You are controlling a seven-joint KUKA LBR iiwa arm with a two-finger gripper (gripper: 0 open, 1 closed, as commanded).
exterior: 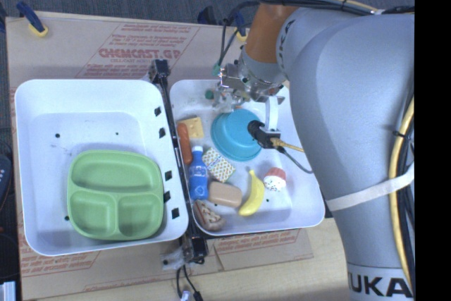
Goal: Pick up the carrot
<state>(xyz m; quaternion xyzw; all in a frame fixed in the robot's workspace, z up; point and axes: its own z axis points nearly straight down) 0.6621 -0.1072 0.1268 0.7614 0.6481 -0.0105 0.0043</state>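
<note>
The carrot [184,146] is a slim orange stick lying along the left wall of the right bin [303,211], just below a small orange-yellow block [191,127]. My gripper [228,94] hangs over the far end of the right bin, above the upper rim of a blue bowl [236,134]. It is up and to the right of the carrot and apart from it. The wrist and its cables hide the fingertips.
The right bin also holds a blue bottle [198,178], a checkered piece [220,167], a tan block [225,194], a banana [252,194], a red-and-white item [275,180] and a brown item [209,215]. A green divided plate [116,195] lies in the left bin [42,109].
</note>
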